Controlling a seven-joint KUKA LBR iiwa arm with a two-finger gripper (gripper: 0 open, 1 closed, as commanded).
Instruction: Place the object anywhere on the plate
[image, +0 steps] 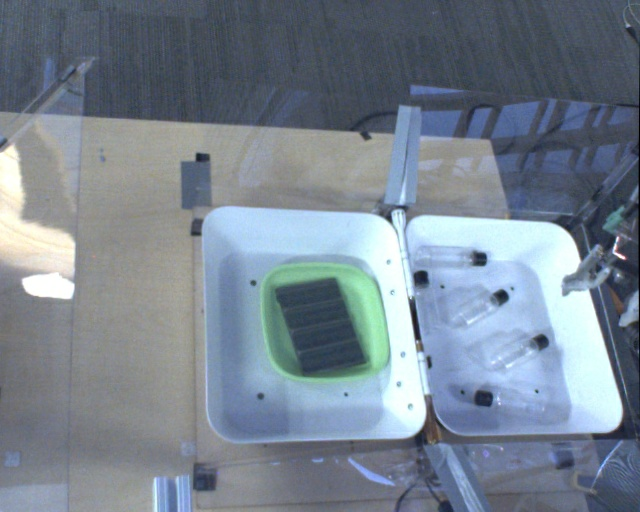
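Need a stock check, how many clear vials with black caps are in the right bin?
4: vial by the far wall, vial mid-bin, vial nearer right, vial by the near wall. None look hidden.

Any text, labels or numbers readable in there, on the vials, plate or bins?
None readable.
Vials: clear with black caps, no label legible.
Green plate: no marking; the dark ridged block on it bears no text.
Bins: plain white.
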